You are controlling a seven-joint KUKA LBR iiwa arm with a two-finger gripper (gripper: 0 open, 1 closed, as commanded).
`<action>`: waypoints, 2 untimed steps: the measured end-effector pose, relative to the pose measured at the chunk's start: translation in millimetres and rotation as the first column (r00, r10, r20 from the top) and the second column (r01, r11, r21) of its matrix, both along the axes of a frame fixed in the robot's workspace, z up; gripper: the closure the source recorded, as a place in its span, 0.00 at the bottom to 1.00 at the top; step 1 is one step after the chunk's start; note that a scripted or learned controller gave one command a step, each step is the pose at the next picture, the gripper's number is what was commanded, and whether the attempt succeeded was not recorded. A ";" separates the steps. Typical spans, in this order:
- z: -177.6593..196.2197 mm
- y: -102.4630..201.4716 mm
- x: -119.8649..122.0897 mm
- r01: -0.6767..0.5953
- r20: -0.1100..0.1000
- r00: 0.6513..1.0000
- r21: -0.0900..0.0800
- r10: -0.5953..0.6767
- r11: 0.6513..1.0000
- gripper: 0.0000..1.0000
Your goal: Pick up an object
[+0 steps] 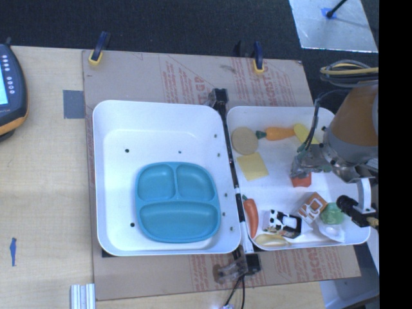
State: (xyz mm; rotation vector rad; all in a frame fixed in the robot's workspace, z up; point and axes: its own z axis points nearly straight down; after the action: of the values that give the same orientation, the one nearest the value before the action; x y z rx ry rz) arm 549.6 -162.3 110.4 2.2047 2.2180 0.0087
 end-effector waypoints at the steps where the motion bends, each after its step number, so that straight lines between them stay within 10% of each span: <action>1: -1.1 0.1 -0.5 0.000 -0.002 1.000 0.000 0.000 1.000 0.00; 2: 17.4 20.5 73.6 -0.003 -0.009 1.000 0.006 0.003 1.000 0.00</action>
State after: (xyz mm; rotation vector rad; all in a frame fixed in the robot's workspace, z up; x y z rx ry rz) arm 623.2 -141.8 127.8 2.2089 2.2281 0.0056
